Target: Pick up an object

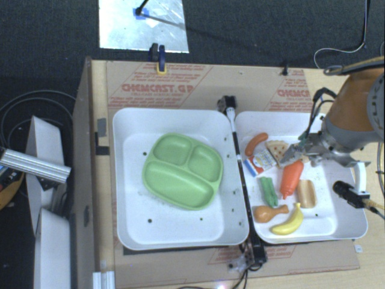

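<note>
The right bin [346,224] holds several toy foods. Among them are an orange carrot [291,178], a red sausage [255,142], a tan cracker [277,150], a small printed packet [263,159], a green pickle [268,191], a brown bun [307,194], a drumstick [270,212] and a yellow banana [289,220]. My gripper [299,153] reaches in from the right and hangs low over the top end of the carrot, just right of the cracker. The wrist hides what lies directly beneath it.
The left bin [129,221] carries a green divided plate [182,170]. A ridge [239,167] separates the two bins. A black clamp piece [349,194] juts over the right bin's right side. Cardboard surrounds both bins.
</note>
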You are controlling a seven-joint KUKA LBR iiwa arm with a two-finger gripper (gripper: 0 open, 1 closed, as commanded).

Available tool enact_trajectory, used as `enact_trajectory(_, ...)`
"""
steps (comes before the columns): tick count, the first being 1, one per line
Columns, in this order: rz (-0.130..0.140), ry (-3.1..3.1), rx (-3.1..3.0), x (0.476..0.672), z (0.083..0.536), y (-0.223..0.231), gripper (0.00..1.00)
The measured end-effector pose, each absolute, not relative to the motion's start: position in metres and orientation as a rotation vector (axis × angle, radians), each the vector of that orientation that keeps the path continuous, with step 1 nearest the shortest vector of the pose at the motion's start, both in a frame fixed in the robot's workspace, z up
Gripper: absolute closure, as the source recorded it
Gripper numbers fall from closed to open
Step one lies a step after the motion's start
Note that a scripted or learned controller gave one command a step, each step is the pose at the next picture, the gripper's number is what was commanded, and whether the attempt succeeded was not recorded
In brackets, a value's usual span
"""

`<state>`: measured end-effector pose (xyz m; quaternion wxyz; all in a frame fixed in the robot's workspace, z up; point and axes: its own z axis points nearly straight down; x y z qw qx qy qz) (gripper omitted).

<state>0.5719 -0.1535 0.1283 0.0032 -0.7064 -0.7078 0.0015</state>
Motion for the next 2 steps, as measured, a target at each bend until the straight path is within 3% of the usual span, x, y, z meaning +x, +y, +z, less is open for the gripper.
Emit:
enact_trajectory(1, 0.001, -2.221, -2.219, 0.554, 0.082, -0.133, 0.0)
enact_trajectory(2, -0.003, -2.226, -2.221, 0.556, 0.095, -0.135, 1.0)
